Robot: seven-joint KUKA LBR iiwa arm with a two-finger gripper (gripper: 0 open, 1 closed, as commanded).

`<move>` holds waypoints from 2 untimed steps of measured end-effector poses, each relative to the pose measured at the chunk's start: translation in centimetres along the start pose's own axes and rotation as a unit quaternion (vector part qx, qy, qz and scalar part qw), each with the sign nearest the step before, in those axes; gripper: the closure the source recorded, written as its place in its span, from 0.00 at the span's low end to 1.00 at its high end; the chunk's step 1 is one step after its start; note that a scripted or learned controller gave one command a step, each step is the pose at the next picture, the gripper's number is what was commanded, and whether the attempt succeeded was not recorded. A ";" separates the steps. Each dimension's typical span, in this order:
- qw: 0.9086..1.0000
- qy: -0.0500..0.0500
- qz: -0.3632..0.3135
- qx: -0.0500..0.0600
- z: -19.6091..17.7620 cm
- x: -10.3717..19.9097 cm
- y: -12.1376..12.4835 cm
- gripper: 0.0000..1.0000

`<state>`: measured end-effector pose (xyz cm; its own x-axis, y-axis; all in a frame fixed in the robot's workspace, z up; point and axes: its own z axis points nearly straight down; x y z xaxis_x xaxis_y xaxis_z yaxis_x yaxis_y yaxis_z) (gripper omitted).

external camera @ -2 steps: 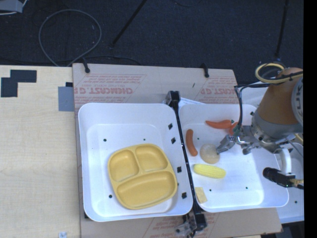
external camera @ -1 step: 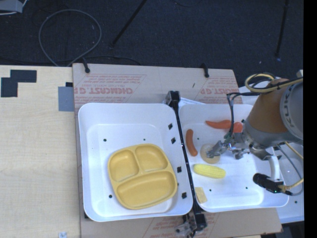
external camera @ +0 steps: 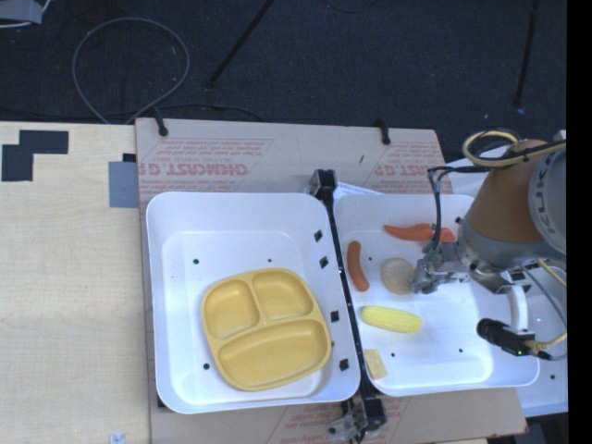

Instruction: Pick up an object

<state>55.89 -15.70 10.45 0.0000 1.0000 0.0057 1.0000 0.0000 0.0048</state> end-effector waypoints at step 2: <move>1.000 -0.003 -0.001 0.001 -10.2 -0.1 1.7 1.00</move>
